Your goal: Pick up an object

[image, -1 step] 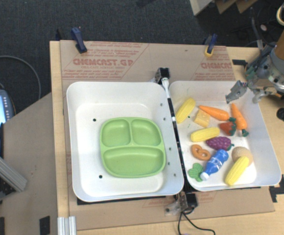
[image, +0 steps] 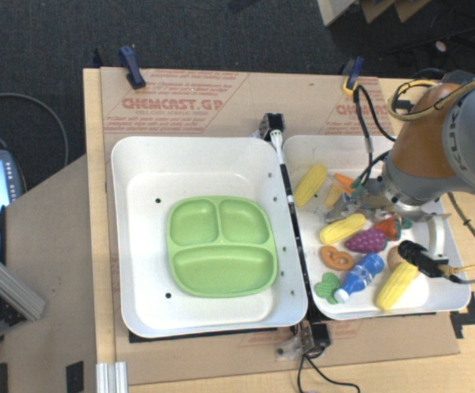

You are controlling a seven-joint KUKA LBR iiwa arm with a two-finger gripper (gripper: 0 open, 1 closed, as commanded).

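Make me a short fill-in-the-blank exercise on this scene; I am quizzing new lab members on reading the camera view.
1. The green divided plate lies in the ____ bin of this view.
2. The toy grapes are ____ in colour.
3. The small bottle near the right bin's front edge is ____.
4. The plate has ____ compartments.

Missing words: left; purple; blue; three

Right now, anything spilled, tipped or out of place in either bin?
Nothing stands out. The toy food, including the corn cobs, grapes and blue bottle, lies loosely piled inside the right bin. The green divided plate sits flat in the left bin.
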